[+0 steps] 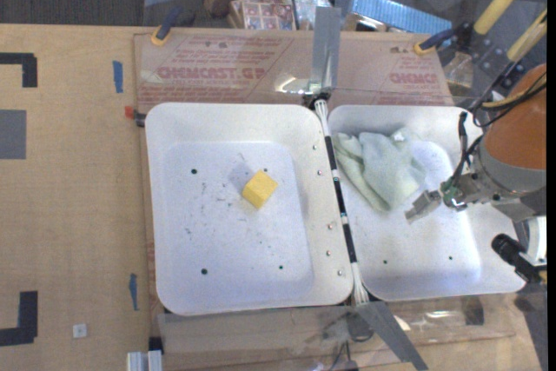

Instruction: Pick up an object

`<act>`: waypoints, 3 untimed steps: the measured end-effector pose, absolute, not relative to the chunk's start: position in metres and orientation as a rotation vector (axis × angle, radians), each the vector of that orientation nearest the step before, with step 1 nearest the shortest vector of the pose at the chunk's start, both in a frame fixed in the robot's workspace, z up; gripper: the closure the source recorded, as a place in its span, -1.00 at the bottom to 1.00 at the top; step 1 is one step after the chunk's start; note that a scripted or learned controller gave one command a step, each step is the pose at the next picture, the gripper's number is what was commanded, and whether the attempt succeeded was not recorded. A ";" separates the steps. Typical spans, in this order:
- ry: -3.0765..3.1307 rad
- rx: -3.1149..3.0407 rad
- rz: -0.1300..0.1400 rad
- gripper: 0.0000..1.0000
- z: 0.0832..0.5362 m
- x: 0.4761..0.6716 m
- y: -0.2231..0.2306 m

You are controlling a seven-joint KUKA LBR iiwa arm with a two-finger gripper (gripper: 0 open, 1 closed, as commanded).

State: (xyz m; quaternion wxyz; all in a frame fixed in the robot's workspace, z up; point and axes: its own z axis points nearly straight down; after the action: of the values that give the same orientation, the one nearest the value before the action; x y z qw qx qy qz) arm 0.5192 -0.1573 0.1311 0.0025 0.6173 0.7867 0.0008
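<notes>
While the claw point(427, 202), its state unclear, hovers beside the pale cloth point(380, 166), the yellow block point(259, 188) sits mid-bin.

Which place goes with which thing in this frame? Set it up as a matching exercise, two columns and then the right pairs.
Things:
1. yellow block
2. pale green cloth
3. gripper
4. blue tape strip

Places:
A. in the right bin's far half
B. on the wooden bench, left of both bins
C. near the middle of the left bin
D. over the right bin, at the cloth's near right edge

Pairs: 1-C, 2-A, 3-D, 4-B
</notes>
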 end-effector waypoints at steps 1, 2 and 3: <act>2.532 1.856 0.002 -1.00 0.090 0.485 -0.215; 2.711 1.563 0.008 -1.00 0.089 0.543 -0.153; 2.703 1.565 0.011 1.00 0.100 0.544 -0.154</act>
State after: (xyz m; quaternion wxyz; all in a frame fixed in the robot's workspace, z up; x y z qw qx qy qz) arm 0.5442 -0.1544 0.1002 0.0093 0.5010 0.8654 0.0036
